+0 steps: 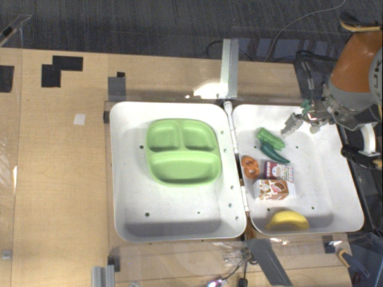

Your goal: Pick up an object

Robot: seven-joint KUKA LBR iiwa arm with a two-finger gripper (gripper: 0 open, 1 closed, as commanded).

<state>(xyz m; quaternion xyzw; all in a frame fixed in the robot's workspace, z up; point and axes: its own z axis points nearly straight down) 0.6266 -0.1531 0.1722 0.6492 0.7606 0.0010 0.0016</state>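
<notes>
My gripper [303, 124] hovers over the far part of the right bin [335, 178], open, with nothing between its fingers. Just left and below it lies a light green vegetable [270, 139], with a darker green one [277, 155] beside it. Further toward the front are a brown-orange round item [250, 167], a small purple-and-white carton [278, 171] and a red-brown carton [273, 189]. A yellow banana [288, 220] rests at the bin's front edge.
The left bin [128, 208] holds a green divided plate [182, 150]. A metal post [230, 70] stands at the back between the bins. The arm's orange band [353, 64] rises at the right, with cables behind it.
</notes>
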